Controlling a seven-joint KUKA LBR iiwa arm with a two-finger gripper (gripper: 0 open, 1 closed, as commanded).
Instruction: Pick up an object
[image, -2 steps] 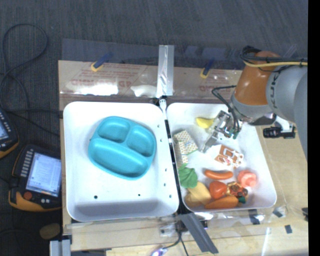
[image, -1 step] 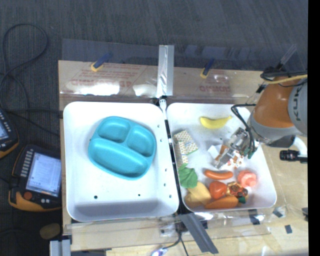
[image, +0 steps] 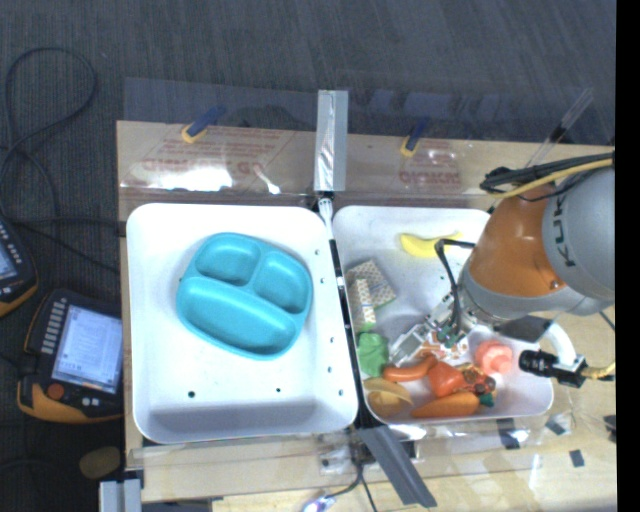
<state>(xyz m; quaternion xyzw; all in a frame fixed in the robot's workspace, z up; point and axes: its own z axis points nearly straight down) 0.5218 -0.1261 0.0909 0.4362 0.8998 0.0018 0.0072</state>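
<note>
Because the toys lie heaped in the near corner of the right bin (image: 420, 222), the gripper (image: 440, 335) hangs low over that pile, close above an orange carrot (image: 445, 405) and a green piece (image: 371, 352). Whether it grasps anything I cannot tell. A blue divided plate (image: 245, 292) sits alone in the left bin (image: 160, 380), likely kept apart as a drop spot.

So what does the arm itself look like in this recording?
The arm is rounded grey metal with a broad orange band above the wrist and dark lettering on the grey shell. Black cables run along its top. The gripper looks like a small metallic assembly.
</note>
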